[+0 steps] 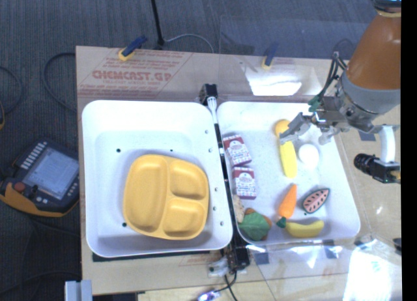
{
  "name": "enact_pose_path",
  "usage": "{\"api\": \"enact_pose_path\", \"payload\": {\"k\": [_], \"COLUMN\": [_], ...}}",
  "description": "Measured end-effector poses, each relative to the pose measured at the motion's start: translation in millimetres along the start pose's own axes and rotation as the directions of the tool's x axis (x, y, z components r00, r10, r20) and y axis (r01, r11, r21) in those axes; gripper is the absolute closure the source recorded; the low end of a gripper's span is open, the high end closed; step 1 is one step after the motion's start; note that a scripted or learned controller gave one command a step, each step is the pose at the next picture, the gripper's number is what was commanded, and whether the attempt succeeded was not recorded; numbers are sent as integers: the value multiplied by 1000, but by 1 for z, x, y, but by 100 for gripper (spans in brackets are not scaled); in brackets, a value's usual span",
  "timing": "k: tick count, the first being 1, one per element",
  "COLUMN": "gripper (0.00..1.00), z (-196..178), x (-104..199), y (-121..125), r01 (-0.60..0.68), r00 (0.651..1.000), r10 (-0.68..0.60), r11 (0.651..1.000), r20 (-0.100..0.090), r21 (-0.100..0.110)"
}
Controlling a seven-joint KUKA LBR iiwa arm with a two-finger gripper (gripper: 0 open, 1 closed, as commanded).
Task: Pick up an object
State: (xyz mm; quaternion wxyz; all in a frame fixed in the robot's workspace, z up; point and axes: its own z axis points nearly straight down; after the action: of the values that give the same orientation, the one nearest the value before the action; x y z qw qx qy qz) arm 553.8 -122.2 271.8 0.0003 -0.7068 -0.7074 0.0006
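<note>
My gripper point(310, 131) hangs over the upper part of the right bin point(345, 189), its fingers spread open with nothing between them. Just below it lie a white egg point(308, 156) and a yellow corn cob point(287, 158). A small yellow fruit point(281, 126) sits beside the left finger. Two maroon cartons point(236, 150) point(245, 183) lie along the bin's left side. Toward the front are a carrot point(287, 202), a watermelon slice point(316, 200), a banana point(304, 228) and a green vegetable point(255, 225).
The left bin point(104, 130) holds a yellow divided plate point(166, 195). A black divider rail point(219, 150) runs between the bins. A handheld pendant point(40, 177) lies on the floor at the left. A black fixture point(374, 166) juts out beside the right bin.
</note>
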Motion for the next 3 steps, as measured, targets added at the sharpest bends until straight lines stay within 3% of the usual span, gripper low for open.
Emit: {"api": "enact_pose_path", "payload": {"k": [1, 2, 3], "gripper": [0, 100, 100], "z": [180, 170, 35], "x": [-29, -30, 9], "y": [14, 14, 15], "r01": [-166, -167, -491], "r00": [986, 986, 871], "r10": [166, 167, 491], "r11": [986, 986, 871], "r20": [0, 2, 0], "r21": [-4, -6, -2]}}
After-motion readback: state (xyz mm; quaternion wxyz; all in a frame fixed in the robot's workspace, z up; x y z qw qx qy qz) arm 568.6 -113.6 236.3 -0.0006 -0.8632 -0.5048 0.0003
